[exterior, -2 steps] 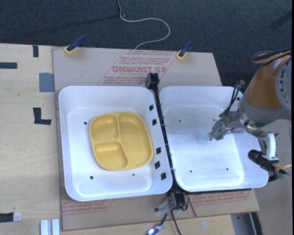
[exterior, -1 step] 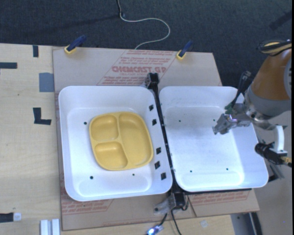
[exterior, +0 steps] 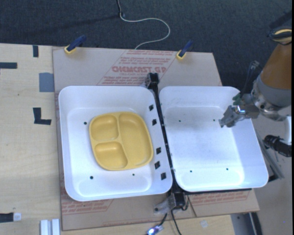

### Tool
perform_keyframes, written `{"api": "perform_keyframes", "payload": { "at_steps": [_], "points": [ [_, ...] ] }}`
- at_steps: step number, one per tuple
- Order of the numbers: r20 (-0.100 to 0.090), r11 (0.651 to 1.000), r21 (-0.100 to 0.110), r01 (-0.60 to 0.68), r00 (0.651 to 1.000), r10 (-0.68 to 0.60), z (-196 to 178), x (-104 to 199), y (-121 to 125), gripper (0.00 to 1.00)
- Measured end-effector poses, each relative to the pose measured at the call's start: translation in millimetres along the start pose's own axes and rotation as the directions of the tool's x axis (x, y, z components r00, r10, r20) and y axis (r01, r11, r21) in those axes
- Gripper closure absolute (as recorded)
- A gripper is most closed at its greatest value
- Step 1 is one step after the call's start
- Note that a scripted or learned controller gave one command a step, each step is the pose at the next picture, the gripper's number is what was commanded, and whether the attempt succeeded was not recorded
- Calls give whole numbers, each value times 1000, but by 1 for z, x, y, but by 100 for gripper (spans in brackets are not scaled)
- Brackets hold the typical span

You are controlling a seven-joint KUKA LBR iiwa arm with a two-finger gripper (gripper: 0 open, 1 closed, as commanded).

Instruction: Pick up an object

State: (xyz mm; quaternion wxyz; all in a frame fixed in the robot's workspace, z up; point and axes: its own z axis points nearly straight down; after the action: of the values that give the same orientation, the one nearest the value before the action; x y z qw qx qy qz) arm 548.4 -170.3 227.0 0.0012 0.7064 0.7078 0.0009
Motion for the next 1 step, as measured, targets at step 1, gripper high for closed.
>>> {"api": "perform_keyframes", "payload": {
  "at_steps": [1],
  "points": [
    [-2,1000,5,3,1000,-3,-9,48,-25,100]
  ]
}}
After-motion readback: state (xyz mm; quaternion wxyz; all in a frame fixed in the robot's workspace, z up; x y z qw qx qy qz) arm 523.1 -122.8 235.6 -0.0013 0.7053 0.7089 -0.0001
